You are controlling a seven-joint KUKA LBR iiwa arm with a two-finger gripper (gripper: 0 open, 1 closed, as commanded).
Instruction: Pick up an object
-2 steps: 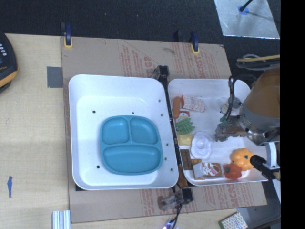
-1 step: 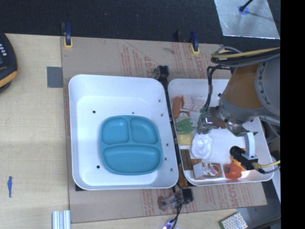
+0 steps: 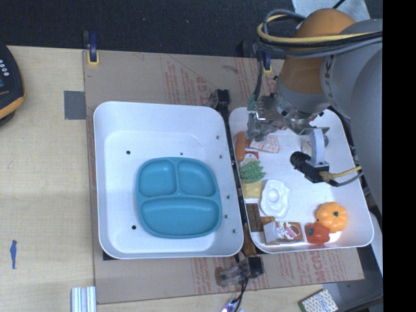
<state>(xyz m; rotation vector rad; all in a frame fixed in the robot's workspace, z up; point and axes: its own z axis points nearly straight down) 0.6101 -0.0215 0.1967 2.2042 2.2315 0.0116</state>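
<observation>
1. The carrot (image 3: 240,145) lies in the right bin (image 3: 351,239), close against its left wall near the far end. It is a slim orange piece, its long axis running roughly along that wall, from far to near.
2. Just nearer than the carrot sits a green leafy piece (image 3: 251,171), then a pale yellow block (image 3: 252,190), both along the same wall.
3. A white, lumpy, glossy object (image 3: 274,198) rests near the bin's middle, just beside the yellow block.
4. At the near end lie a small printed packet (image 3: 286,232), a red tomato-like piece (image 3: 317,233) and an orange pumpkin (image 3: 332,216) with ribbed sides; tomato and pumpkin look to be touching.
5. The arm (image 3: 312,51) reaches in from the right, its orange band above the wrist, its grey body bent down over the far end of the right bin.
6. The gripper (image 3: 262,128) points down, low over the far left part of that bin, just beside the carrot's far end and over a flat printed card (image 3: 266,146).
7. The fingers are a blur of metal parts here; I cannot tell whether the jaws stand wide or narrow, nor whether anything sits between them.
8. A black fitting (image 3: 305,164) with a yellow cable hangs off the wrist over the bin's middle.
9. The left bin (image 3: 110,135) is smooth white plastic with rounded corners and holds a blue plate (image 3: 178,197) with three compartments, lying flat.
</observation>
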